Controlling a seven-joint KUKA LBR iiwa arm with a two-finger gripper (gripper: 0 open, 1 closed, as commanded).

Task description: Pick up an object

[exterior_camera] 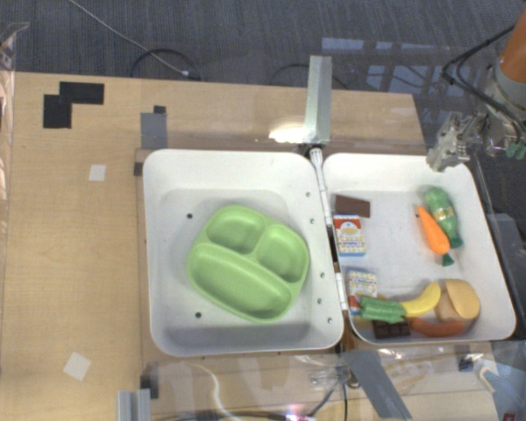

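Note:
The right bin (473,182) holds an orange carrot (433,230) lying against a green packet (443,210), a brown bar (351,205), a small red and white carton (350,233), another small carton (361,281), a green piece (380,308), a yellow banana (423,300), a tan bun (461,300) and a dark block (390,328). My gripper (450,146) hangs above the bin's far right corner, apart from every object and with nothing visible in it.
The left bin (171,191) carries a green divided plate (248,260). A metal post (319,99) rises behind the seam between the bins. Black tape marks (70,100) lie on the wooden bench at far left. Cables run behind the arm.

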